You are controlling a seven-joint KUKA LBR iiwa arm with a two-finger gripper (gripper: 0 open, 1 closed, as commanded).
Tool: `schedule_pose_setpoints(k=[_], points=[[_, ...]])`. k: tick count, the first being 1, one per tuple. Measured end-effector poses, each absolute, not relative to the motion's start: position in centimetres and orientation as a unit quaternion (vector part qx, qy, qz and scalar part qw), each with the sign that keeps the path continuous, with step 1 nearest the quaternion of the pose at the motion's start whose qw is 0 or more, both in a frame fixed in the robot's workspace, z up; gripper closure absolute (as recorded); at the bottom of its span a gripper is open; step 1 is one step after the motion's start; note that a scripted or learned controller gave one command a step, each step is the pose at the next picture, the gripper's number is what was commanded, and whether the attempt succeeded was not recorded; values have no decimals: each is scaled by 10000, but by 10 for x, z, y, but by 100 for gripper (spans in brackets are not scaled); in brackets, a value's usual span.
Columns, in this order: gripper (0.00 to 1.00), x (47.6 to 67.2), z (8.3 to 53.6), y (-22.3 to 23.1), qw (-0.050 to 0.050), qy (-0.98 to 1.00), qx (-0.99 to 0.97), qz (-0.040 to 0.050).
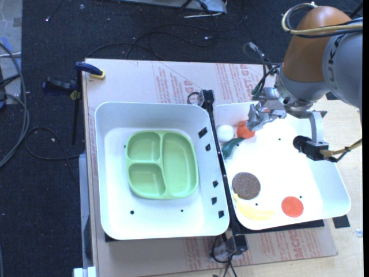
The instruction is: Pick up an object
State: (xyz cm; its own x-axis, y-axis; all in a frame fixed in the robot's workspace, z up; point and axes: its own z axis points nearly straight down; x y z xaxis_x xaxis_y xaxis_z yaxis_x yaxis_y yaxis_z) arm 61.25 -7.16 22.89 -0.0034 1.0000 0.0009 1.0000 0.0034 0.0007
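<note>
Two white bins [109,154], a light green tray [161,164], brown speckled disc [246,185], red disc [292,206], yellow banana [253,212], white ball [225,133], orange-red piece [245,131].

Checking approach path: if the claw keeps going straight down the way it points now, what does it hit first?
Most likely the orange-red object in the right bin: the claw sits just above it, pointing down. The white ball lies to one side, off the line. Depth is hard to judge from this slanted view.

The arm [340,56] is showing a grey casing, a rounded orange band, yellow and black cables looping above, and a black side fitting.
</note>
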Motion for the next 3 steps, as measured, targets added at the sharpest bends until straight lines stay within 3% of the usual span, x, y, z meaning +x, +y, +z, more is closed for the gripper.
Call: schedule_pose_setpoints(k=[3], points=[[100,580,212,76,5,-7083,-7059,-2]])
